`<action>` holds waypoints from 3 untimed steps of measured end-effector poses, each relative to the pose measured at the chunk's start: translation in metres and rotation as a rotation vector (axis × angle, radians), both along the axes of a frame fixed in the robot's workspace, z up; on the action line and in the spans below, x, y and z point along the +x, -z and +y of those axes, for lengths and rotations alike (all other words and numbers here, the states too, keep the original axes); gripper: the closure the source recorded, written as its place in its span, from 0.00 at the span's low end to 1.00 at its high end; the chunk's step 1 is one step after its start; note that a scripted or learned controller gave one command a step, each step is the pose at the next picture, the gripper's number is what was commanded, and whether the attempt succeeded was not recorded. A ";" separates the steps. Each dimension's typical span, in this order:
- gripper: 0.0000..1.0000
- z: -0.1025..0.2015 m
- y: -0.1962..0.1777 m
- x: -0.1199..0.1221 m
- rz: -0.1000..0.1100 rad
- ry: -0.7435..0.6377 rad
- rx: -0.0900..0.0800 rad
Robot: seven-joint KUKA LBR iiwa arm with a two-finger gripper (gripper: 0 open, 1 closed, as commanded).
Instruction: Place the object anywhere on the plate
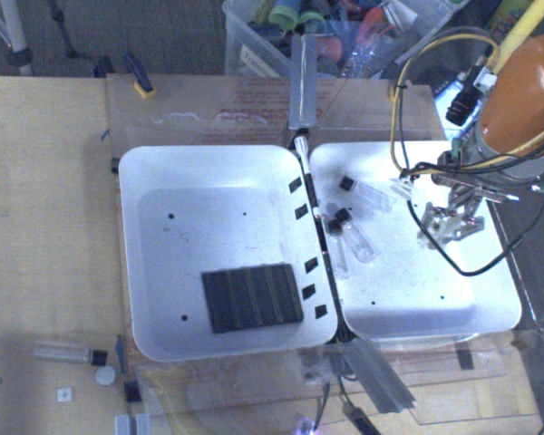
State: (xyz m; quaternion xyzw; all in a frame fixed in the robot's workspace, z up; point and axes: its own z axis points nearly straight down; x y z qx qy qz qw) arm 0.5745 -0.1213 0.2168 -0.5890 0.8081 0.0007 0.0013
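A dark ridged rectangular plate (252, 297) lies flat in the left bin (163, 188), toward its front right. In the right bin (490, 306) lie two clear tubes with black caps: one (370, 195) near the back left, the other (352, 236) just in front of it, close to the divider. My gripper (449, 224) hangs over the right side of the right bin, well to the right of both tubes and apart from them. I see nothing held in it.
A metal divider rail (313, 234) with black clips runs between the bins. Yellow and black cables (408, 134) loop above the right bin's back. A clear tub of toys (344, 16) stands behind. Small loose parts (100, 365) lie on the bench at front left.
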 end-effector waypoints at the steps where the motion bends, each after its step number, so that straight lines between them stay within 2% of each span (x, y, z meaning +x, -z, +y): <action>1: 1.00 0.047 0.031 0.047 -0.005 0.489 0.001; 2: 1.00 0.159 0.031 0.069 -0.005 0.429 0.003; 3: 1.00 0.215 0.028 0.093 -0.004 1.000 0.004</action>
